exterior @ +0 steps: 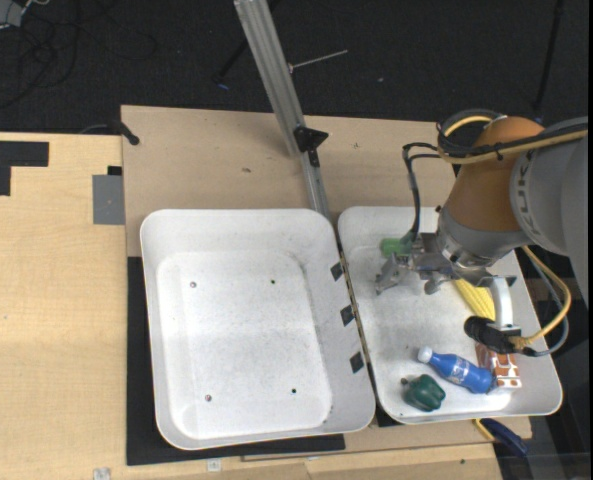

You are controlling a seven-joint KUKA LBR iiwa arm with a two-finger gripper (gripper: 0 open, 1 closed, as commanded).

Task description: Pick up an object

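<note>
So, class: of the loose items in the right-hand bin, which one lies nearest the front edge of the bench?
The dark green pepper-like item. It sits lowest in the right bin, just below the blue bottle, while the yellow item lies further back by the hand.

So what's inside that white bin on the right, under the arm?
In the right bin lie a blue bottle, a dark green pepper-like item, something yellow and a small green thing by the gripper. The arm covers the bin's far corner.
</note>
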